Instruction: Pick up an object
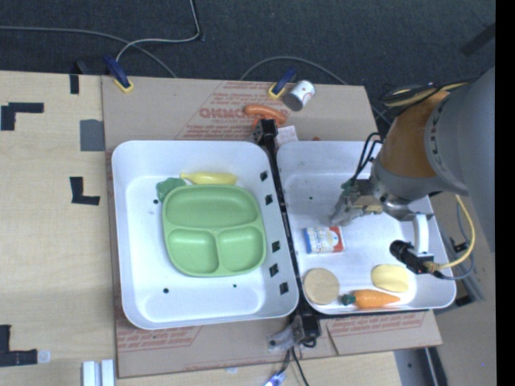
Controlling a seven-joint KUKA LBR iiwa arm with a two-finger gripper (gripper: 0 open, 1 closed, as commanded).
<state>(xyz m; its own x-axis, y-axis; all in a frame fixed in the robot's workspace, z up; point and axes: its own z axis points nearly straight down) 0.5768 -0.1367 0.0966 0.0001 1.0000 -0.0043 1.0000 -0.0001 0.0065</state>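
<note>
My gripper (344, 212) sits low in the right white bin (314, 175), reaching in from the right under the grey arm with its orange band (410, 147); from this angle I cannot tell what state it is in, and I see nothing held in it. The nearest object is a small white carton with red and blue print (323, 240), lying flat on the bin floor just below and slightly left of the gripper tip, close to it but whether touching I cannot say. Further toward the near edge of the same bin lie a round tan disc (321, 285), a small orange carrot with a green top (372, 299) just beside the disc, and a pale yellow rounded piece (392, 277) just above the carrot. A black cable fitting (406, 255) hangs near the yellow piece. In the left white bin (137, 215) I see a green three-compartment plastic plate (214, 228), with a yellow banana-like piece (209, 178) along its far rim and a dark green item (167, 188) at its far left corner.
</note>
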